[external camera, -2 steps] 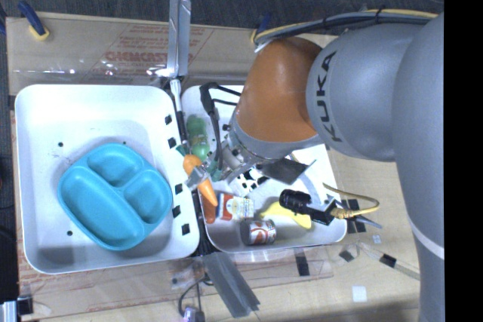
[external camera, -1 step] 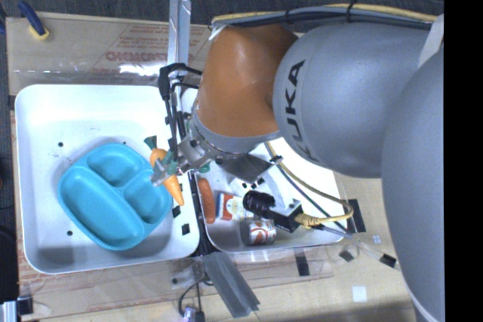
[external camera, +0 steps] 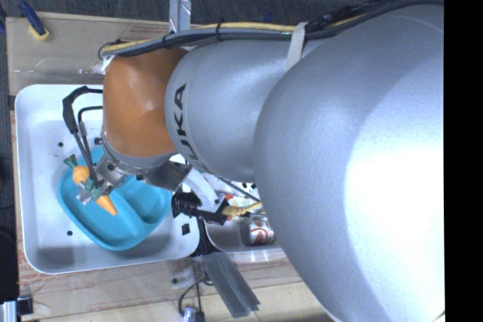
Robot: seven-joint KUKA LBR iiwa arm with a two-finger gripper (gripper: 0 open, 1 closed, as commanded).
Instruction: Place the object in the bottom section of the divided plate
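A blue divided plate [external camera: 132,226] lies in the left white bin [external camera: 38,237], toward its near right side. An orange carrot [external camera: 108,203] with a green top [external camera: 70,161] lies slanted over the plate's left part. My gripper [external camera: 93,189] comes down from the orange-banded wrist [external camera: 136,109] and crosses the carrot's middle, shut on it, with orange showing on both sides of the fingers. The carrot sits at or just above the plate surface; I cannot tell if it touches. The arm hides the plate's far right edge.
The big grey arm covers most of the right bin. A red and silver can [external camera: 260,232] and a pale wrapper [external camera: 241,203] peek out under it. Bare bin floor lies left of and in front of the plate. A blue clamp [external camera: 34,19] sits at the bench's far left.
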